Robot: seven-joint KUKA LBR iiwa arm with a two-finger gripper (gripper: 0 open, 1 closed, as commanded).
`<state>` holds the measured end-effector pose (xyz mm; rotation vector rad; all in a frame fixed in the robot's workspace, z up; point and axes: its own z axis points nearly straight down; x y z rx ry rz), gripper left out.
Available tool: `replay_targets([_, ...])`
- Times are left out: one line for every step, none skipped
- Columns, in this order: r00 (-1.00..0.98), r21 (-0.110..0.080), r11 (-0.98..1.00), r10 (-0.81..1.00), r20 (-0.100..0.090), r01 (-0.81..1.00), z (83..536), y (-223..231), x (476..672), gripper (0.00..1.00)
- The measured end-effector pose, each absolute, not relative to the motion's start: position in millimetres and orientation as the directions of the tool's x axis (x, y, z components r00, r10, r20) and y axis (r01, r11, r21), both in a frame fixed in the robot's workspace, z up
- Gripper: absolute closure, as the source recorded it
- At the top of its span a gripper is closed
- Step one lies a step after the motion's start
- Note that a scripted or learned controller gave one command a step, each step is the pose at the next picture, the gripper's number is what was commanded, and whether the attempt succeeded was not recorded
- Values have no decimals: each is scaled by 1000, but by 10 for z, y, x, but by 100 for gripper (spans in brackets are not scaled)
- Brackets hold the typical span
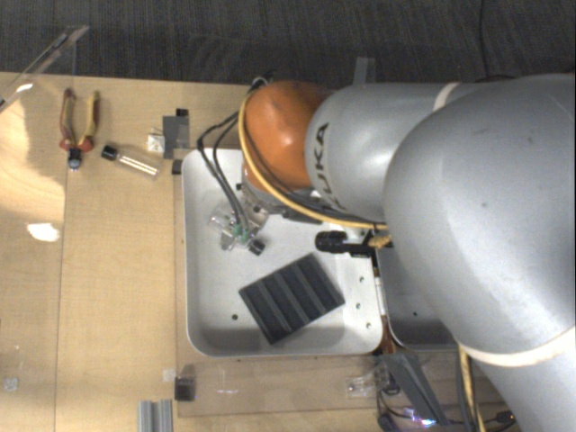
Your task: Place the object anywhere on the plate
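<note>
1. Grey metal covers most of the right half of the frame: the large rounded robot arm (468, 205) reaches in from the right, with its glossy orange band (274, 133) at upper centre and black and yellow cables looping beside it.
2. Pale wooden bench top (108, 268) takes up the left side and the lower edge of the frame.
3. One shallow white plastic bin (211, 313) sits in the centre of the frame; a second white bin (418, 331) shows as a sliver at lower right, mostly under the arm.
4. A dark grey ribbed rectangular plate (291, 297) lies tilted on the floor of the centre bin, toward its lower part.
5. The small two-finger gripper (238, 230) hangs below the orange band over the upper left of the centre bin, above and left of the plate and apart from it. Clear glinting parts and a small dark piece crowd its tip; whether the jaws are released or clenched I cannot tell, nor whether the task's object is there.
6. Red-handled pliers (77, 124) lie at the upper left of the frame, with a small clear vial with a black cap (130, 158) just right of them.
</note>
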<state>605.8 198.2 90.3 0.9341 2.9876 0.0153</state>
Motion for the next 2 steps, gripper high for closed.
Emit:
replay_targets([-965,7,965,261,-6,261,1556,2356,6474,100])
replay_targets([-985,4,985,-170,-10,-170,1653,2362,6597,100])
